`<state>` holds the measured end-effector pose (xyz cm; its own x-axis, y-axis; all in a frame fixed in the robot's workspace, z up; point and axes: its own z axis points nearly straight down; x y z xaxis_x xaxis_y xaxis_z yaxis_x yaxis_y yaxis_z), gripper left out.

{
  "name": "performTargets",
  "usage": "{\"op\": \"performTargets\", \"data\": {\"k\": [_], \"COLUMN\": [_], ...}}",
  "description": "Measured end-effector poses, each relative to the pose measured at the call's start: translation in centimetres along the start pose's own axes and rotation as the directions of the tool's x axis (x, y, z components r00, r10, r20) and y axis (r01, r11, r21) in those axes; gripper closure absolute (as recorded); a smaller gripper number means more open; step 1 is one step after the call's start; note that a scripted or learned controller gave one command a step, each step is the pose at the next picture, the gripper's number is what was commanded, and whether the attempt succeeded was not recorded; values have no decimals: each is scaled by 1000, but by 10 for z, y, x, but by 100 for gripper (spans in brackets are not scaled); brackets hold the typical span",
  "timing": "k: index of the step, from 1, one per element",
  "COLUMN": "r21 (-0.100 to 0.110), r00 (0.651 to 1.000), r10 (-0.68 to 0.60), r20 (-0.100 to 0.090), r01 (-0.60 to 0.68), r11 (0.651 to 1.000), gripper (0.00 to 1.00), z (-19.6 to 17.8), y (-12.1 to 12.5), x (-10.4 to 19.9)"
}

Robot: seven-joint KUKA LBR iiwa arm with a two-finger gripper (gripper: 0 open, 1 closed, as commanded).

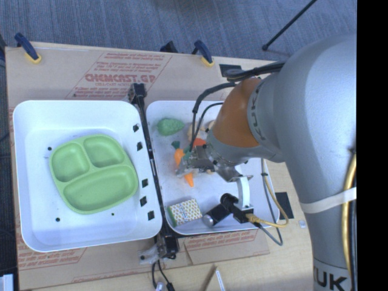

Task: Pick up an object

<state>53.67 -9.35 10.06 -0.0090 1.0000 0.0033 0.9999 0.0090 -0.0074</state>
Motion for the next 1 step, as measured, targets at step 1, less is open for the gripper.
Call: {"op": "performTargets", "data": {"k": [1], "r21": [-8], "r00": [1000], "r10": [1], "r20": [2], "r01": [-1], "r11": [1000], "gripper": [100], "z": [-161], "y": [-5], "x": [75]}}
